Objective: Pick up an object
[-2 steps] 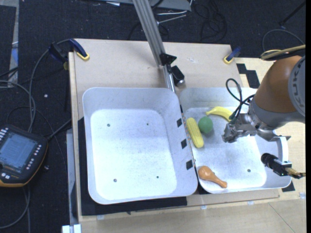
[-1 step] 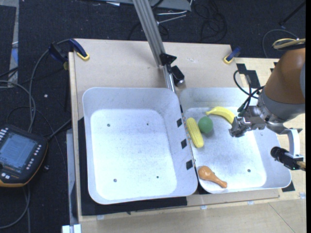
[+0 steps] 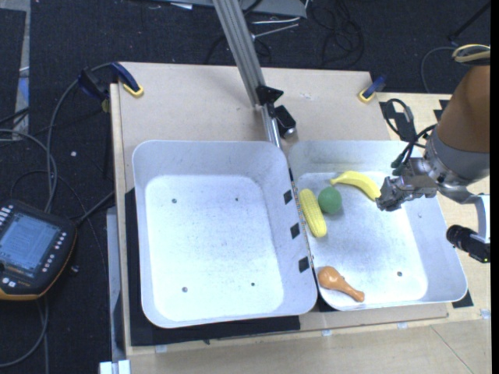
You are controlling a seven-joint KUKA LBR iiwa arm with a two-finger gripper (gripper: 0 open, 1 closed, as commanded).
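- The right bin (image 3: 437,279) serves as the landmark; it sits on the pale worktop (image 3: 195,104), touching the left bin (image 3: 156,232) along a shared edge.
- The tool (image 3: 387,197) hangs over the upper part of the right bin, at the end of the grey arm (image 3: 460,150) that enters from the bin's right side.
- Whether the tool is released or clenched cannot be told: its tip is dark and small against the bin floor.
- A yellow banana (image 3: 356,182) lies in the upper part of the right bin, its right end just beside the tool; contact between them cannot be judged.
- A green ball-like object (image 3: 330,200) rests in the same bin, just below the banana and left of the tool.
- A yellow corn cob (image 3: 313,212) lies touching the green ball-like object on its left, close to the right bin's left wall.
- An orange pear-shaped object (image 3: 339,280) lies near the right bin's lower left corner, well apart from the tool.
- A metal pole (image 3: 245,49) rises at a slant from the worktop just above the right bin's upper left corner.
- A handheld control pendant (image 3: 27,248) lies on the dark floor, far to the left of both bins.
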